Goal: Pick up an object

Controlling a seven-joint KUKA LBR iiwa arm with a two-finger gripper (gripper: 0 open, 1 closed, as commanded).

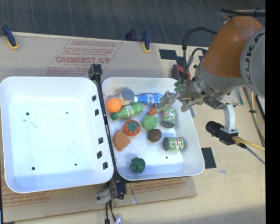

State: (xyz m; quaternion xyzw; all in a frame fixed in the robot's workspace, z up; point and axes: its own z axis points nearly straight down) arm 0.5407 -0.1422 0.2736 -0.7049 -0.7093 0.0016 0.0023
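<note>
On the cardboard-topped bench (144,55), your gripper (170,101) hangs over the right bin (196,157), just above a small can (168,117). You cannot tell if the claw is released or clenched. Nearby lie a tomato (131,127), an orange (114,105) and a blue bottle (147,98).

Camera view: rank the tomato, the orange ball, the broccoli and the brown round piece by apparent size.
1. tomato
2. orange ball and broccoli, too alike to separate
3. brown round piece, slightly smaller
</note>
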